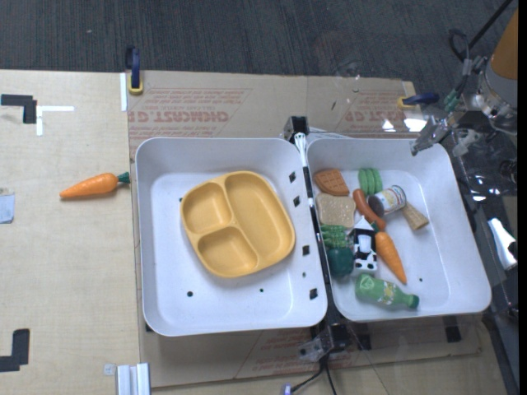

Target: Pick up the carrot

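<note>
2 shallow white plastic bins sit side by side, touching. The left bin (pixel 156 245) holds a yellow 3-compartment plate (pixel 237 222) at its centre. The right bin (pixel 461 245) holds its things in its 9 o'clock half: an orange plastic carrot (pixel 389 256) near centre, a green toy bottle (pixel 385 294) at 6 o'clock of it, a small tin can (pixel 388 200) at 12 o'clock. Another orange carrot (pixel 92 186) lies on the bench at 9 o'clock of the left bin.

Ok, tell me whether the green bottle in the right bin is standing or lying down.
Lying down. The green bottle rests on its side on the right bin's floor, just below the carrot.
</note>
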